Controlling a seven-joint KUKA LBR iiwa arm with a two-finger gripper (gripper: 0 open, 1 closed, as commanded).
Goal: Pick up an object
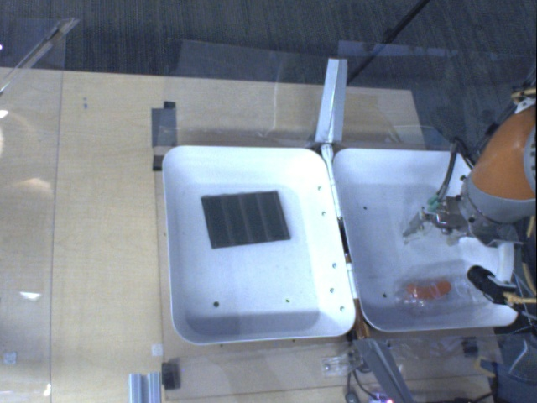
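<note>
Although the task names no particular object, the likeliest target is the orange object (428,290), which looks wrapped in a clear bag and lies near the front edge of the right bin (369,191). Taking that bin as the landmark: the gripper (424,222) hangs over its middle, toward the far-right part, at the end of the grey arm (495,200) whose orange band sits over the bin's right rim. The arm comes in from that side because its base stands beyond the bin's right edge.

The gripper's metal parts are small and partly blurred, so I cannot tell how its jaws stand, and nothing is seen between them. The orange object rests apart from the gripper, closer to the bin's front wall, so by my judgement the pick is not yet made. Its clear wrap may be slippery and may crumple, which could make a grasp fail.

To the left of the right bin, touching it along a shared rim, is the left bin (180,225), and a dark ribbed pad (246,218) lies flat on its floor, well apart from the gripper. Both bins sit on the wooden bench (101,225).
</note>
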